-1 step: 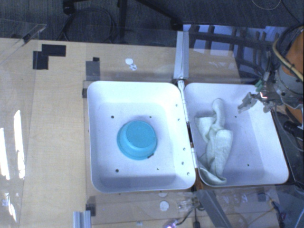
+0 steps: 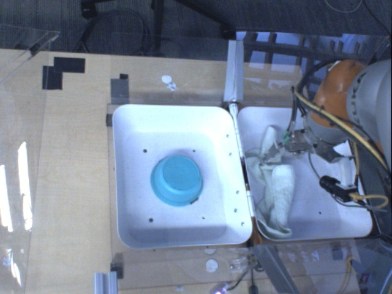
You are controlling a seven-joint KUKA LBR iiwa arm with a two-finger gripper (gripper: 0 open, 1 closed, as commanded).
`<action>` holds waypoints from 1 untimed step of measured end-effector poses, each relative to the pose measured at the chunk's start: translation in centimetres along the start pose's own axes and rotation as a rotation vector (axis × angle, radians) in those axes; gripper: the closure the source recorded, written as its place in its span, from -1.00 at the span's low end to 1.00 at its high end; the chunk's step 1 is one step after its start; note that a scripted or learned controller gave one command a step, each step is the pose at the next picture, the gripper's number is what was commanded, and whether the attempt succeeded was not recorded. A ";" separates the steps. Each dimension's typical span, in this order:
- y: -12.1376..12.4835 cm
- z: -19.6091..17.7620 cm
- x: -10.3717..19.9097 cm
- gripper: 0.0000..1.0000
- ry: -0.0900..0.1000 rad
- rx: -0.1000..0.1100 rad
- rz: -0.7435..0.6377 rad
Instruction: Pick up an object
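A blue bowl (image 2: 177, 180) sits upside down near the middle of the left bin (image 2: 131, 225). A crumpled white cloth (image 2: 278, 192) lies along the left side of the right bin (image 2: 331, 222), its upper end bunched at the top. My gripper (image 2: 286, 144) reaches in from the right and hangs low in the right bin, right beside the cloth's bunched upper end. The grey wrist with its orange band (image 2: 334, 94) and looping cables cover the bin's upper right part.
A metal divider rail (image 2: 233, 72) runs between the bins at the back. Cables and a black connector (image 2: 334, 185) hang over the right bin's floor. Wooden bench surface (image 2: 61, 164) spreads to the left of the bins.
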State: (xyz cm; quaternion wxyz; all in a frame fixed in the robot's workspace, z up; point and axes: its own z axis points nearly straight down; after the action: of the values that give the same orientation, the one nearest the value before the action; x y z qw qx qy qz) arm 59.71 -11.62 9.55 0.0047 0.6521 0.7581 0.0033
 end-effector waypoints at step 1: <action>7.1 0.5 1.5 -1.00 -0.003 -0.006 -0.093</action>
State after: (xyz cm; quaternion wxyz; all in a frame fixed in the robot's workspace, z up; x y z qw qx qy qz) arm 66.53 -9.08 9.14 0.0077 0.6164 0.7874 0.0045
